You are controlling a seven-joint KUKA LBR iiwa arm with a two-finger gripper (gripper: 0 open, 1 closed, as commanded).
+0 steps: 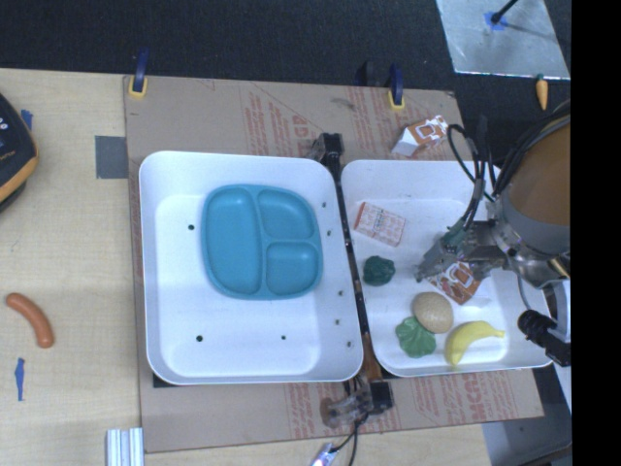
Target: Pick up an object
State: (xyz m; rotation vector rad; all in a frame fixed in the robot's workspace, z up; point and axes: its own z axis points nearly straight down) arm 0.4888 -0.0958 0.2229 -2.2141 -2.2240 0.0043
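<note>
The right bin (408,187) holds a white and red packet (378,223), a dark green lump (378,270), a tan egg-shaped object (433,312), a green leafy toy (415,338), a yellow banana (473,340) and a red and white wrapper (460,284). My gripper (448,255) hangs low over the bin's right half, directly above the red and white wrapper and partly covering it. The arm comes in from the right edge.
The left bin (165,260) holds a blue divided plate (262,241). A small carton (422,136) lies on the cardboard behind the right bin. A sausage (31,318) lies on the bench at far left, and a black and yellow device (12,153) sits at the left edge.
</note>
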